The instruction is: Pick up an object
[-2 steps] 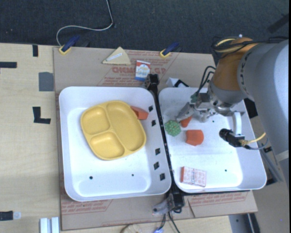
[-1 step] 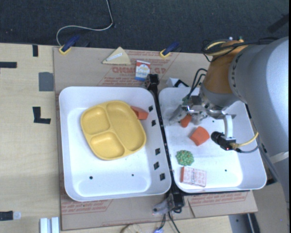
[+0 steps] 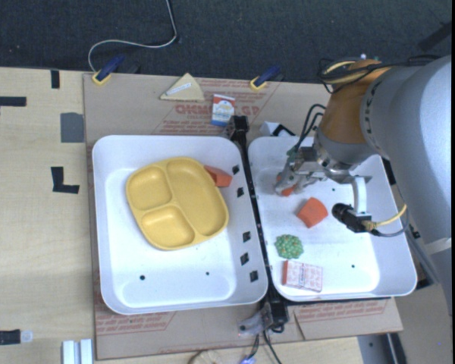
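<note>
We see the arm (image 3: 409,120) reaching in from the right of the frame, its wrist bent down over the upper part of the right bin (image 3: 379,279). The gripper (image 3: 288,184) is low near that bin's upper left, and its tip sits right at a small orange-red piece (image 3: 286,192) on the bin floor. Whether the fingers are spread, pressed together, or pinching that piece, we cannot tell (the wrist and its cabling hide the tips from this slant).

Any loose item would serve for the task, and the right bin offers several. An orange block (image 3: 312,211) lies just below and right of the gripper. A green lumpy item (image 3: 289,245) sits lower, near the centre divider. A small pink-and-white packet (image 3: 302,276) lies flat toward the bottom edge. They are well spread out, which we judge helps: a descent on one need not bump another.

The left bin (image 3: 121,279) holds a yellow divided tray (image 3: 177,202), tilted a little in the frame, with a small orange piece (image 3: 221,177) tucked at its upper right rim. Behind the bins on the counter (image 3: 30,203) sit a cheese-like wedge (image 3: 184,88) and a little carton (image 3: 223,110).

We judge the step in hand to be a grasp attempt on the small orange-red piece. Its smallness and flatness make a slip likely, so a clean lift would be the only proof.
</note>
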